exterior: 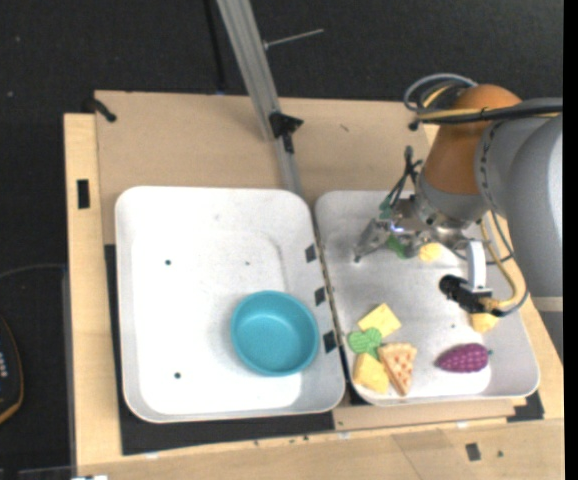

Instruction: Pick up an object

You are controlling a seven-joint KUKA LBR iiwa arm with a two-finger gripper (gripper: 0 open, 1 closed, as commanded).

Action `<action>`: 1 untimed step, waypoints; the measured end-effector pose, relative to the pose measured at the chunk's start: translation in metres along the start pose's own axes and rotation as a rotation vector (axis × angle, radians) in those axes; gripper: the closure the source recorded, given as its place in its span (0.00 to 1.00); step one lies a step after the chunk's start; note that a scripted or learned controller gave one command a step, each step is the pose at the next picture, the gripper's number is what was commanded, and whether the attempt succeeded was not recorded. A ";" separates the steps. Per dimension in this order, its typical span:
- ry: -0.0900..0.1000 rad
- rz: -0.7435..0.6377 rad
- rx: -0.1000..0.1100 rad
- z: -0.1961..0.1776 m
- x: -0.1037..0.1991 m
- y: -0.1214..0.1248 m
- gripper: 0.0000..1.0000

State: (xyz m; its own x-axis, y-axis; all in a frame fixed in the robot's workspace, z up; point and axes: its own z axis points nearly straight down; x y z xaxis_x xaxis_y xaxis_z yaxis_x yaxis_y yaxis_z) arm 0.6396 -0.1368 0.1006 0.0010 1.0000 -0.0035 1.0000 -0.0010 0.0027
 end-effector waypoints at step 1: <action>0.000 0.002 -0.006 -0.014 -0.001 0.002 1.00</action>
State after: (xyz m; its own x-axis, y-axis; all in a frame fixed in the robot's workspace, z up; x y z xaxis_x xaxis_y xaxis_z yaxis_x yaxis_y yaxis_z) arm 0.6413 -0.1378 0.1146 0.0032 1.0000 -0.0036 1.0000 -0.0032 0.0089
